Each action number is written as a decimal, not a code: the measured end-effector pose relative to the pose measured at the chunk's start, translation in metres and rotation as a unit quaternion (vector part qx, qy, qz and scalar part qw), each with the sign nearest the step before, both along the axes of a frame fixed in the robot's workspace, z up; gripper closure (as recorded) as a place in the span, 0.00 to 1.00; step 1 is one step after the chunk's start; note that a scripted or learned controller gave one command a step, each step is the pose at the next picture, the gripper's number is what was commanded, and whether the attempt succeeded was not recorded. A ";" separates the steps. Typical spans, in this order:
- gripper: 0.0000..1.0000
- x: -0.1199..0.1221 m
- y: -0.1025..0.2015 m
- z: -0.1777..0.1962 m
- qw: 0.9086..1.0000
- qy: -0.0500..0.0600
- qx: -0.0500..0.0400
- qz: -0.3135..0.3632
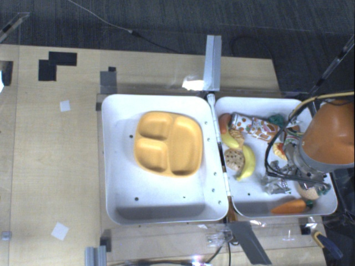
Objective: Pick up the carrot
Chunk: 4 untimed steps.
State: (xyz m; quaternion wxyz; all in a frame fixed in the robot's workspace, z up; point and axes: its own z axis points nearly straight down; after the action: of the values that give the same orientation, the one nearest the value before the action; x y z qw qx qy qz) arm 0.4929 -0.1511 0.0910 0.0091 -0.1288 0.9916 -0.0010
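The carrot (289,206) is orange and lies flat along the front wall of the right bin (252,206), near its front right corner. My gripper (279,185) hangs low over the bin floor just above and slightly left of the carrot, below the orange wrist band (333,134). I see nothing held in it. The arm and its cables hide the right part of the bin.
In the right bin are a banana (247,160), a round cookie (234,159), a printed snack packet (254,127), a reddish item (224,122) and a beige item (308,192) beside the carrot. The left bin (119,165) holds a yellow divided plate (168,143).
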 end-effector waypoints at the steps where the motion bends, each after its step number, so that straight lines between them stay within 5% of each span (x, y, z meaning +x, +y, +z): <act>1: 1.00 0.022 -0.008 0.000 0.990 0.002 -0.003 0.144; 2: 1.00 0.013 -0.006 0.000 0.933 -0.003 -0.009 0.360; 3: 1.00 0.002 -0.005 0.000 0.869 -0.003 -0.012 0.495; 4: 1.00 0.000 0.021 0.000 0.682 0.001 -0.016 0.732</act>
State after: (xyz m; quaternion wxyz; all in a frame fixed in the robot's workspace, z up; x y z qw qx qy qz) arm 0.4933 -0.1299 0.0910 0.0038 -0.8134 0.5817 -0.0096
